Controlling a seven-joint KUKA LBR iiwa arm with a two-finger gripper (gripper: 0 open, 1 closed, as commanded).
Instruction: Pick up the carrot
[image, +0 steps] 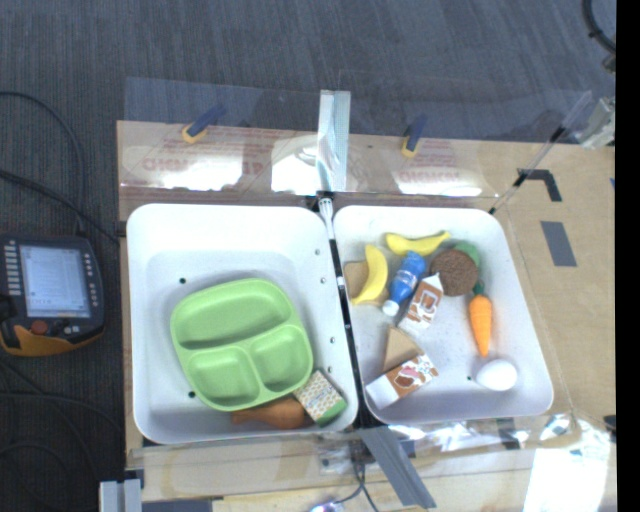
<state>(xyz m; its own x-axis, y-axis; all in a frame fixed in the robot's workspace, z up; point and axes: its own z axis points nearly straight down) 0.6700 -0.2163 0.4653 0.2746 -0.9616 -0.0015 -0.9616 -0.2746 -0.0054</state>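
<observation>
An orange carrot (481, 324) with a green top lies in the right bin (520, 300), near its right wall, pointing toward the front. A brown round cookie-like item (455, 270) sits just behind it, and a white egg (496, 376) lies just in front of it.
The right bin also holds two bananas (372, 273) (416, 242), a blue bottle (405, 281), two small cartons (424, 301) (402, 380) and a brown wedge (400, 348). The left bin (150, 300) holds a green divided plate (241, 341), an orange item (272, 414) and a patterned block (320, 396).
</observation>
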